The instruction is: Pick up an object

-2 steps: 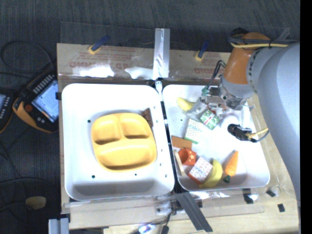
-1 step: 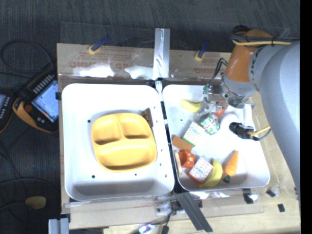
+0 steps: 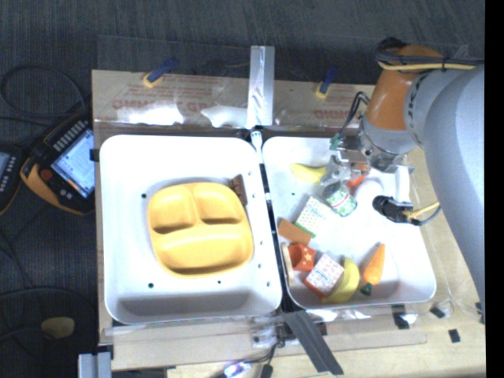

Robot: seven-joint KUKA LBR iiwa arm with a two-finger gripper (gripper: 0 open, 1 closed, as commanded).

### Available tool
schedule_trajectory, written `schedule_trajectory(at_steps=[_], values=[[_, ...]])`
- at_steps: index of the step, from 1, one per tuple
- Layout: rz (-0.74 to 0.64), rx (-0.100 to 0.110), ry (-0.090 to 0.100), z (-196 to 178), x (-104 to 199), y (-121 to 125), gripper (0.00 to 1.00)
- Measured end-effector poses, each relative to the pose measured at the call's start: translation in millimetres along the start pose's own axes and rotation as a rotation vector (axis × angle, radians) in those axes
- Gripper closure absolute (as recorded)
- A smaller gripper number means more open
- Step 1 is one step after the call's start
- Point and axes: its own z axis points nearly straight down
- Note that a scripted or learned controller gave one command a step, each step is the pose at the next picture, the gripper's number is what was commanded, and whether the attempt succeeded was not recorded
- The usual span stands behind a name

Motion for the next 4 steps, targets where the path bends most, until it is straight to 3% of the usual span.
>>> schedule_trajectory(at_steps=[1,2,3,4], values=[[-0.093,-0.025,0.002,-50.0,-7.3,-32.8,1.00],[0.046,-0.026,0.003,-210.6,64.9,-19.2,1.00],[-0.113,-0.026,-0.001,-218.9,31.7,-14.7,1.00],[-0.224,-0.025,0.001,-133.7,-27.6,-75.8,1.00]])
